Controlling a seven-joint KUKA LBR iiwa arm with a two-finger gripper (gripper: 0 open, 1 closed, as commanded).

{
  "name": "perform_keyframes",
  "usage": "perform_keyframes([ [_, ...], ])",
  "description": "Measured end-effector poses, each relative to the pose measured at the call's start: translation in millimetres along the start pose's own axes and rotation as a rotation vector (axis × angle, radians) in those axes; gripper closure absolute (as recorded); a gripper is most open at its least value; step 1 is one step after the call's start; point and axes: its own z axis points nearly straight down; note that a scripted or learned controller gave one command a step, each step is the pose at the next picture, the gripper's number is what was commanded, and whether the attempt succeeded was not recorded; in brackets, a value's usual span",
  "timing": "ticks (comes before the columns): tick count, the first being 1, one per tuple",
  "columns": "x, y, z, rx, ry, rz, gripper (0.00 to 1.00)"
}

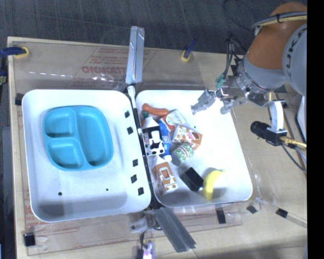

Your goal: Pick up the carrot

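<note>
The carrot [154,111] is a small orange piece lying at the back left of the right bin [238,144], close to the divider between the bins. My gripper [213,104] hangs over the back right part of the same bin, about a hand's width to the right of the carrot. Its two grey fingers [201,102] stand apart, open, with nothing between them. The carrot's right end touches a pile of packets.
Crowded in the right bin are a snack packet [186,135], a blue-white carton [154,139], a green can [182,152], a brown carton [166,178], a black block [191,178] and a banana [210,182]. The left bin [38,198] holds a blue divided plate [78,136].
</note>
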Motion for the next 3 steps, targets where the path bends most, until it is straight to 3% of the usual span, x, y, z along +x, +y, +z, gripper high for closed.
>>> perform_keyframes([
  [1, 6, -77, 24, 0.0, 0.0, 0.109, 0.0],
  [2, 68, -112, -48, -0.002, 0.001, 0.287, 0.0],
  [3, 31, -112, -102, -0.004, -0.001, 0.014, 0.0],
])
